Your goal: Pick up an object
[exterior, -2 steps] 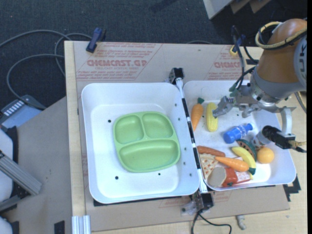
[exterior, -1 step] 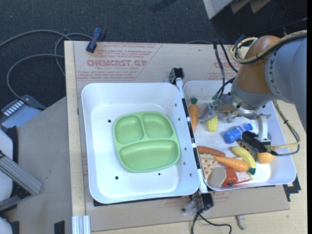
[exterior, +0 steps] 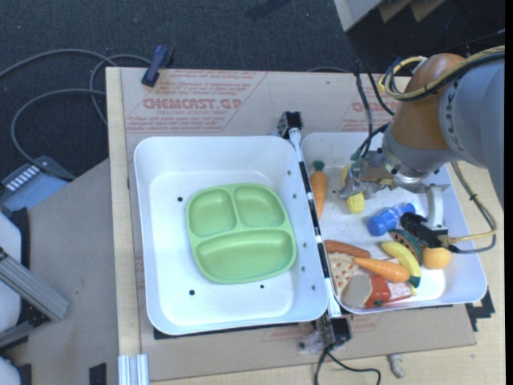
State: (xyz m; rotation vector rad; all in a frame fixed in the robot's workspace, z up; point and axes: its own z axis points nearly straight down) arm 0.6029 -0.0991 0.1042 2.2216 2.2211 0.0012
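While the pincer (exterior: 358,184) hung over the right bin (exterior: 467,289), grip state unclear, a corn cob (exterior: 355,204) lay just below it. Same bin held carrots, banana, blue item. Left bin (exterior: 160,175) held a green divided plate (exterior: 240,233).

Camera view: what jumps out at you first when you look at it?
The bright green divided plate sits alone in the middle of the left bin. Next comes the pile of toy food in the right bin: a carrot by the near wall, a yellow corn cob, a banana. Above them looms the grey arm's gripper, over the corn.
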